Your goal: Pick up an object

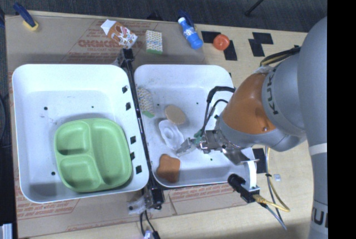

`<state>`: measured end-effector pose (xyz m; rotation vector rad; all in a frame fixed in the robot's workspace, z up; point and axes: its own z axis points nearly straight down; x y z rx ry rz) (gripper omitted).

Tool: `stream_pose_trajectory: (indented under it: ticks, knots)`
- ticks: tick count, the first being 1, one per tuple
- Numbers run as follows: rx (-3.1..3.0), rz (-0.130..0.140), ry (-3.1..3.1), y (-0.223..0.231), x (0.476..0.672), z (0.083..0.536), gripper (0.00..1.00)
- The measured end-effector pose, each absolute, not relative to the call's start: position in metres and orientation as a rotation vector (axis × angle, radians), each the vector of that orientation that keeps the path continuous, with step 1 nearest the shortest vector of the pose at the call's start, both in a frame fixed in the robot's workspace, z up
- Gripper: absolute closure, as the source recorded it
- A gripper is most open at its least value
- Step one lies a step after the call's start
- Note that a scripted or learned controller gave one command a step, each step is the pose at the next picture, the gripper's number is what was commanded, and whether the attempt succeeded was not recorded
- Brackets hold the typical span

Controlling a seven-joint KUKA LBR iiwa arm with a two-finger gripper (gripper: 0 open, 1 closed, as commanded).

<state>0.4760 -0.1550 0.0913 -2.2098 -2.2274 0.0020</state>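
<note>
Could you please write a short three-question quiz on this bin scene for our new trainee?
1. True or false: the green tray lies in the right bin.
2. Which thing sits nearest the right bin's front edge? A) the orange-brown block B) the tan disc C) the blue bottle
3. Fill in: the gripper reaches into the ____ bin.

Key
1. False: the tray lies in the left bin.
2. A. The disc lies nearer the bin's middle, and the bottle lies on the bench behind the bins.
3. Right.
</note>
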Motion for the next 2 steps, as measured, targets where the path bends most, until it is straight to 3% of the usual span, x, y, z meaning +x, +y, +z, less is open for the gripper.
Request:
stream_pose_trajectory:
  ticks: [1, 2]
  knots:
    - [-2.208, 0.002, -2.23, -0.098, 0.518, 0.092, 0.0]
    - [-2.215, 0.0, -2.225, -0.099, 0.587, 0.092, 0.0]
